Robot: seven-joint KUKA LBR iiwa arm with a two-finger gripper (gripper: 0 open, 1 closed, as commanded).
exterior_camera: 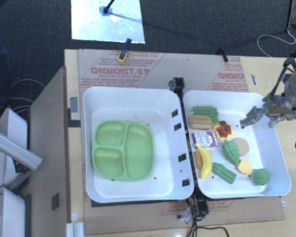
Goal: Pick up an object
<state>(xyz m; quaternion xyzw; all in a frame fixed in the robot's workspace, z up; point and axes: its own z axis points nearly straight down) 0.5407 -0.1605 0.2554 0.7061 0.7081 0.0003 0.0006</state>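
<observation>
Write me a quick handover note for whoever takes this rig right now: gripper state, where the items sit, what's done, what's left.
Gripper: above the right bin's upper right part, nothing between its fingers; open or shut is unclear.
Items: all in the right bin, including a hot dog, banana, green ball and cookie. The left bin has the green divided plate.
Done: nothing picked up yet.
Left: lower onto one item, likely the nearby cookie, grip and lift.

Dark carpet floor [34, 28] surrounds a wooden bench [54, 132]; pale sheet [107, 14] lies beyond.
</observation>
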